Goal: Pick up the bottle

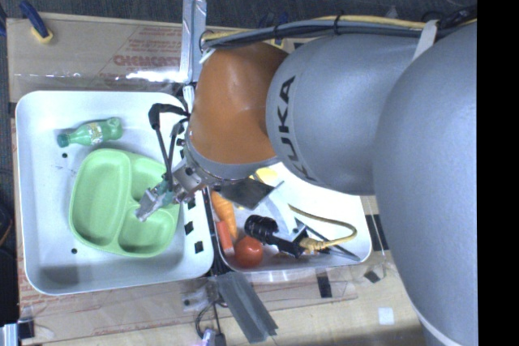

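Observation:
The bottle (89, 132) is green with a pale label. It lies on its side in the left bin (32, 255), near the far left corner, with its cap pointing left. My gripper (154, 202) hangs over the right half of a green divided plate (105, 202), below and to the right of the bottle and well apart from it. Nothing shows in the gripper.
The green plate takes up the middle of the left bin. In the right bin (357, 251), mostly hidden by the arm, an orange carrot (225, 215) and a red round fruit (249, 251) lie near the front left corner.

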